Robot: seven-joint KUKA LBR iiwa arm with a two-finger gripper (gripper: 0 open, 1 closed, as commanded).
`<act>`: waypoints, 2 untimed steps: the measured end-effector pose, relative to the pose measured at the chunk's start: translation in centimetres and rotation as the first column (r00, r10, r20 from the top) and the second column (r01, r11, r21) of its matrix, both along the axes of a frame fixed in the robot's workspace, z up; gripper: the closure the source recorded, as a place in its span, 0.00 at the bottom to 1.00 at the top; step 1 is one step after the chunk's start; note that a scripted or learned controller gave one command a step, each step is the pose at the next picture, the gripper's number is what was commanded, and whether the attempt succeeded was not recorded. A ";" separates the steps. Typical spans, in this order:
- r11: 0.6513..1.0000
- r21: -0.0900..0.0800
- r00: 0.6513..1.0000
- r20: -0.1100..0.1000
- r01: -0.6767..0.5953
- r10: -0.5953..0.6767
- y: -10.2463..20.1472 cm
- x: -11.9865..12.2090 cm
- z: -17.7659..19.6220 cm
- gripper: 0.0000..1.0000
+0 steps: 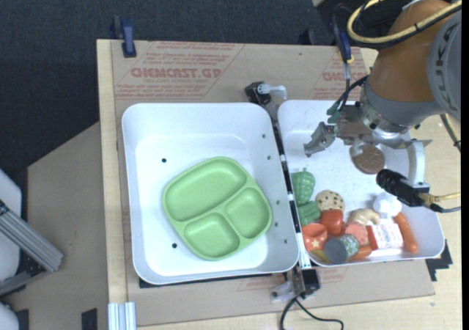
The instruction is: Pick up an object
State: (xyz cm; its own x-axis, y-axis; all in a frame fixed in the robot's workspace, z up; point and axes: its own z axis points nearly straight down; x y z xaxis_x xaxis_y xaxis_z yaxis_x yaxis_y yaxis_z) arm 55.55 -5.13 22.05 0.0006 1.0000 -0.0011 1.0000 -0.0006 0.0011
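Your claw (pixel 320 139) hangs over the far part of the right bin (pixel 293 117), well behind the green divided plate (pixel 217 207) that lies in the left bin (pixel 139 174); you cannot tell from this view whether it is released or clenched, and nothing is seen between its fingers. The objects to be picked, a heap of toy food (pixel 350 232), lie to the right of that plate, in the right bin's near end, apart from the claw.
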 end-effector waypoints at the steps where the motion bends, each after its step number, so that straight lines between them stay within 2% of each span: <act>1: 1.000 -0.005 1.000 0.004 0.006 -0.006 -8.7 3.1 1.0 0.00; 2: 1.000 0.001 1.000 -0.009 0.006 -0.006 -13.4 1.2 -7.0 0.00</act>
State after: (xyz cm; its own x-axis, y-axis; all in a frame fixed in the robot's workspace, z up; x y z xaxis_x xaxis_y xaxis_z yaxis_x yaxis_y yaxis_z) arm 56.76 -18.54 15.02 0.0062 1.0000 0.0004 0.9999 -0.0062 -0.0079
